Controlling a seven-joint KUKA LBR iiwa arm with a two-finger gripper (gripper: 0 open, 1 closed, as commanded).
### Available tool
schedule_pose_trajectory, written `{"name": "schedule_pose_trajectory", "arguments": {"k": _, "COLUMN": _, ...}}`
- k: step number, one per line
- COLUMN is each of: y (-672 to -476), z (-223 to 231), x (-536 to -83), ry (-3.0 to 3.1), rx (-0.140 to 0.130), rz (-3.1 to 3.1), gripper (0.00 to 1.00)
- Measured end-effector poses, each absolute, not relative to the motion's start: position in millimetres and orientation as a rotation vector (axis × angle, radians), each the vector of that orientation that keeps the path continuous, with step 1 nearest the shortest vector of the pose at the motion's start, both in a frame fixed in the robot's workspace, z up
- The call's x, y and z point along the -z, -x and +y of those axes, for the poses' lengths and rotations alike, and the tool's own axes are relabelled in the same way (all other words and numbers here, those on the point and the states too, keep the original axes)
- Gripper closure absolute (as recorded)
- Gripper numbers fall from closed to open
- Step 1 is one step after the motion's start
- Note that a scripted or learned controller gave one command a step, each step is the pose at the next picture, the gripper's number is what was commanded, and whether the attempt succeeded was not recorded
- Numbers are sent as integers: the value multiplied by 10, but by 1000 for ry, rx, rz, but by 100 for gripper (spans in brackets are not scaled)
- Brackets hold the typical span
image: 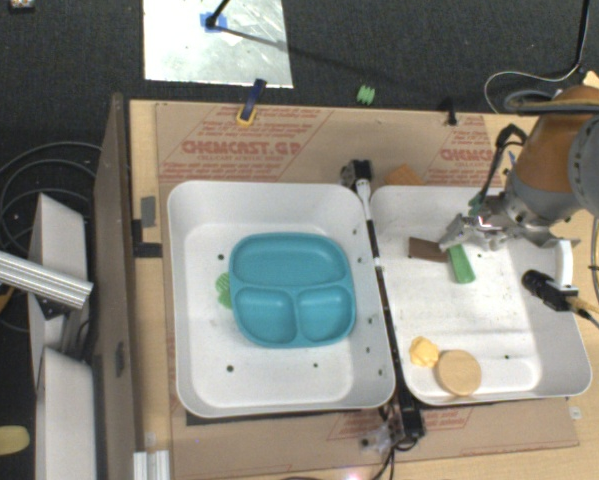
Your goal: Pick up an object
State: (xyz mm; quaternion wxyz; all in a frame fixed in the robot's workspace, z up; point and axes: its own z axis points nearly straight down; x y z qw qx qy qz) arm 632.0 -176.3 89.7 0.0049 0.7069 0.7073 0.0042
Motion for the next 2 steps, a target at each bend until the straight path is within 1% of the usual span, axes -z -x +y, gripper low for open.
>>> {"name": "schedule_pose_trajectory", "arguments": {"k": 1, "y": -6318, "z": -1749, "x": -1005, "ry": -2209, "rx": -14, "rz": 2215, "gripper": 100}}
{"name": "schedule_pose_trajectory", "arguments": {"k": 2, "y": -6364, "z": -881, "x": -1812, "ry": -2208, "rx": -8, "rz": 2230, "gripper": 100}}
